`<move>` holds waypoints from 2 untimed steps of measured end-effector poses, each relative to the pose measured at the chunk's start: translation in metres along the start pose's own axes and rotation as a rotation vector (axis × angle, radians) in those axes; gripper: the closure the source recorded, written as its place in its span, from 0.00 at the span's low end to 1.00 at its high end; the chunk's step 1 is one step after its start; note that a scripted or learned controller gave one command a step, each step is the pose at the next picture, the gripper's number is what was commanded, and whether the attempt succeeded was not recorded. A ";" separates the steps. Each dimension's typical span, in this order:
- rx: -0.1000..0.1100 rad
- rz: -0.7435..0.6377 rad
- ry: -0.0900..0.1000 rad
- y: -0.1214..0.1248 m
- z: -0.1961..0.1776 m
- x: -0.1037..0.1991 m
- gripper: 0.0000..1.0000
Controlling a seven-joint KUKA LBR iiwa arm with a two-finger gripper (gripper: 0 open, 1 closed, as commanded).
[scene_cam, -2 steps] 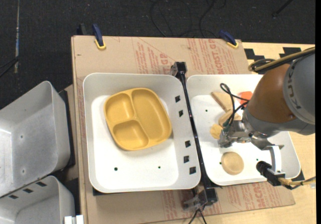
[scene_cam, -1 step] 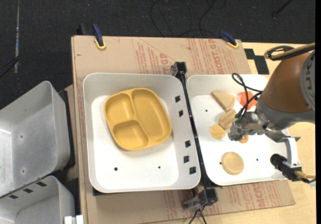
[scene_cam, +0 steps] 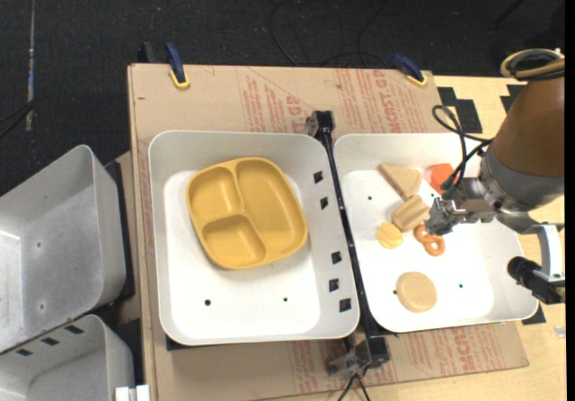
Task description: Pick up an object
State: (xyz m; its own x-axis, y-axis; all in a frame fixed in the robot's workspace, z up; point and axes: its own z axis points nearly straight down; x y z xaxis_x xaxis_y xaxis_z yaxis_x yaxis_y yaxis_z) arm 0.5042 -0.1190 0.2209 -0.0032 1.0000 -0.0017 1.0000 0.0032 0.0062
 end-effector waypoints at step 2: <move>0.005 -0.004 0.002 0.015 -0.054 0.044 1.00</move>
